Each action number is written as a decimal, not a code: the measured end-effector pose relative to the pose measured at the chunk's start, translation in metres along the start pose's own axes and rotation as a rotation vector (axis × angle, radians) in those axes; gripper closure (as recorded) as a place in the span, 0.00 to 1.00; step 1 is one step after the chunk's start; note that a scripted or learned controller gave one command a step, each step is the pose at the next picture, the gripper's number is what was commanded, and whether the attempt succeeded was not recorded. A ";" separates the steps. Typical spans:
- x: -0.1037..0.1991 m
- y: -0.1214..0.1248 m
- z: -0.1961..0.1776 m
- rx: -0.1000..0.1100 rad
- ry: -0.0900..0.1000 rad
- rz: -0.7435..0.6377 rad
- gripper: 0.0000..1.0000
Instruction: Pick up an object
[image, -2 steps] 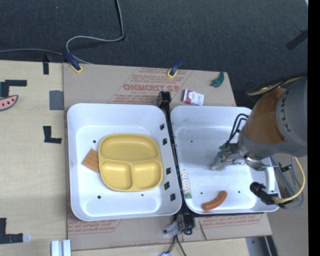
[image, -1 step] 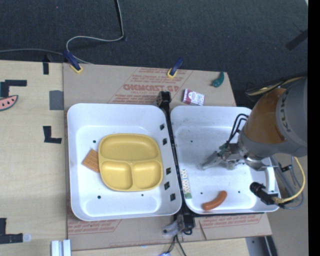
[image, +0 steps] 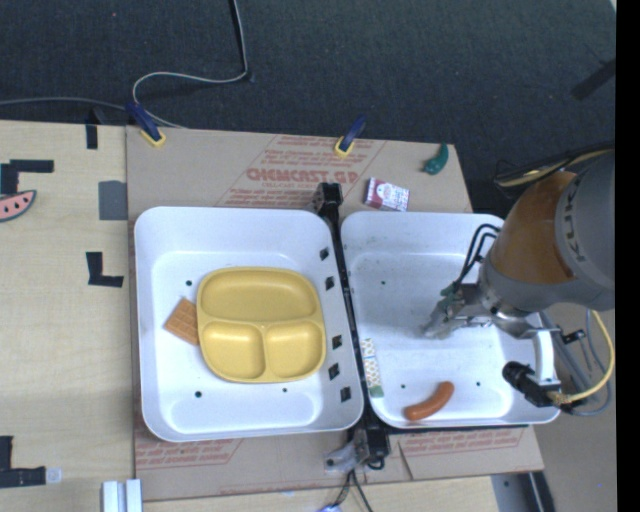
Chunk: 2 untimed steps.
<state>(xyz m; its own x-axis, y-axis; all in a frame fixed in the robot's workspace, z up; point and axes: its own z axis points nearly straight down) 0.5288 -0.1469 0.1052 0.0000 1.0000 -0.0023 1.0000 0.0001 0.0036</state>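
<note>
In the right bin (image: 400, 250), near its middle, the gripper (image: 440, 322) down close to the white floor, fingers (image: 432, 327) drawn narrow with nothing visible between them. Behind it, to the right, the grey arm (image: 590, 240) with its orange band (image: 530, 235). Lower in the same bin, near the front wall, an orange-brown sausage (image: 429, 401) lying at a slant, well apart from the gripper. Along that bin's left wall, a small printed card (image: 371, 366) lying flat. In the left bin (image: 160, 300), a yellow plate with 3 compartments (image: 262, 324), and tucked under its left edge a tan cracker-like piece (image: 182, 321). Beyond the bins, on the cardboard (image: 290, 175), a small red and white packet (image: 385, 194), a green object (image: 435, 159), and 2 yellow and blue clamps (image: 148, 126).
</note>
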 end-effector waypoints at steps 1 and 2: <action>0.000 0.000 0.000 0.000 0.000 0.000 0.00; 0.001 0.000 -0.009 0.001 0.001 -0.001 1.00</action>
<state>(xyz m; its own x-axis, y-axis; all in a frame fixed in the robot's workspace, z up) 0.5289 -0.1463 0.1143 -0.0009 1.0000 -0.0015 1.0000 0.0009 0.0028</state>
